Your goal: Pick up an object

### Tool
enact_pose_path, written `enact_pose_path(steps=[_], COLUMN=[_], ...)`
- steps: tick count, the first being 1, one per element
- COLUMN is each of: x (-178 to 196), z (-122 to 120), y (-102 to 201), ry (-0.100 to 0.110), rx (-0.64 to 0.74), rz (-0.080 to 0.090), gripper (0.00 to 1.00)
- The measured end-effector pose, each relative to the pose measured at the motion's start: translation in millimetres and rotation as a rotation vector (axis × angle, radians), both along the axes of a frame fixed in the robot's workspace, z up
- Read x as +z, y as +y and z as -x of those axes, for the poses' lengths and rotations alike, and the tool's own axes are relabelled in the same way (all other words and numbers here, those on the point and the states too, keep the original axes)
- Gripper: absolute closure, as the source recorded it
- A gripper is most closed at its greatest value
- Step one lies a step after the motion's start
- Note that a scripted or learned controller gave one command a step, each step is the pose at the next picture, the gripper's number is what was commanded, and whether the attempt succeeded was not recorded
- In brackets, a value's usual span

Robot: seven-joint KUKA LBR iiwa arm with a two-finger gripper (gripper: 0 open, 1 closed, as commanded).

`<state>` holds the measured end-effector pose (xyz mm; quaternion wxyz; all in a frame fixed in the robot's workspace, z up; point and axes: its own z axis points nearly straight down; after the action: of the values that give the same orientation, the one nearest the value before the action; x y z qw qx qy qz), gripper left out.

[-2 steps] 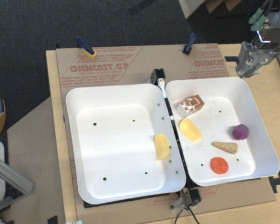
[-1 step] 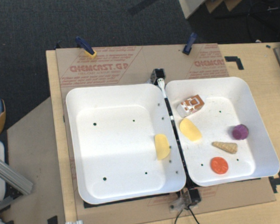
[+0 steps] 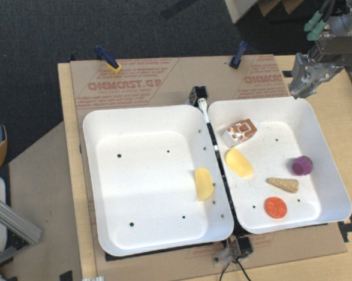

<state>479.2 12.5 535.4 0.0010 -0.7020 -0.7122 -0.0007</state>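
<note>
My gripper (image 3: 300,88) hangs above the far right corner of the right bin (image 3: 327,156), over the cardboard, open with nothing between its fingers. In the right bin lie a brown and white block (image 3: 240,132), a yellow oval piece (image 3: 239,163), a purple ball (image 3: 301,165), a tan cone (image 3: 283,184) and an orange-red disc (image 3: 275,207). Another yellow piece (image 3: 203,183) rests in the left bin (image 3: 106,172), close to its right wall. The nearest object, the purple ball, is well below the gripper in the view.
Both bins sit on a cardboard sheet (image 3: 130,80) held by blue clamps (image 3: 108,58) (image 3: 238,54) at the back edge. A black clip (image 3: 198,95) joins the bins at the back and another (image 3: 239,246) at the front.
</note>
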Motion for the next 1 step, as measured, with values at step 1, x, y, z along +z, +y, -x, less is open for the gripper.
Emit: enact_pose_path(steps=[1], x=[-0.1], z=[0.3], y=[-88.7], ry=[-0.002], rx=[-0.024], rz=[0.005], gripper=[1.0])
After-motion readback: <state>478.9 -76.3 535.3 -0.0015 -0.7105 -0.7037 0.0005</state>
